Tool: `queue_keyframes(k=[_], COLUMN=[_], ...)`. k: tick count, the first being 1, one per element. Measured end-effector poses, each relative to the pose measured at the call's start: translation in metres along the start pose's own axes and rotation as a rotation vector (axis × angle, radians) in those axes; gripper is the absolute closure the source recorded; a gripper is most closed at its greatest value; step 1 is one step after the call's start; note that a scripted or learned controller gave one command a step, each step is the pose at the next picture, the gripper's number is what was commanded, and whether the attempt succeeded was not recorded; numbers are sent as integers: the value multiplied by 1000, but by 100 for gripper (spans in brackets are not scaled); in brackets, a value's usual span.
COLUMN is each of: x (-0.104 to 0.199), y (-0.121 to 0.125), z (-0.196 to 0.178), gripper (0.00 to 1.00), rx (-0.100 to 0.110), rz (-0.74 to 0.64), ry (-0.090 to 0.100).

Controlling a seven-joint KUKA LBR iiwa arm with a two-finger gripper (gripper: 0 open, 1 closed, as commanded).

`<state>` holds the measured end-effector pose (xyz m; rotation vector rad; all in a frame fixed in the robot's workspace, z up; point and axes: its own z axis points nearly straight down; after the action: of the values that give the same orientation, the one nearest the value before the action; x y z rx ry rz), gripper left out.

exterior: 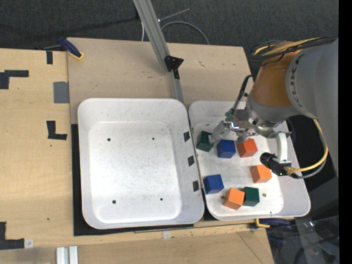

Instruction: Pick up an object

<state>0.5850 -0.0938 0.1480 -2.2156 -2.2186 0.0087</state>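
The gripper (237, 132) hangs low over the far part of the right bin (291, 202). Right below it sit two blocks side by side. One is a blue block (226, 148), the other an orange block (248, 147). They look like they touch or almost touch. From the gripper, the blue block lies at about 7 o'clock and the orange block at about 5 o'clock. Both are very near. My guess is that one of these two is the thing to pick up, but I cannot say which.

A dark green block (205, 141) sits at 9 o'clock from the blue block, close to the wall between the bins. More blocks lie toward the near side. A second orange block (261, 173) is at about 5 o'clock from the gripper, farther off. A second blue block (213, 183) is near the middle wall. A third orange block (235, 197) leans against a second green block (252, 196).

The blocks are cubes, so none has a long side to line up with.

The big grey arm (300, 81) covers the top of the hand. The metal parts blur into the white bin floor. I cannot tell if the gripper is open or closed. I see no block held in it. The left bin (88, 114) sits well apart from the gripper.
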Motion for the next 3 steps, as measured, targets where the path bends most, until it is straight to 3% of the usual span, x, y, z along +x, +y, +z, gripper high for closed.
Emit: queue_keyframes(k=[1, 2, 3], x=[-1, -1, -2], y=[5, 7, 13], z=[31, 20, -41], gripper=[0, 100, 100], rx=[-23, -28, -12], rz=[0, 0, 0], ry=[-2, -3, -2])
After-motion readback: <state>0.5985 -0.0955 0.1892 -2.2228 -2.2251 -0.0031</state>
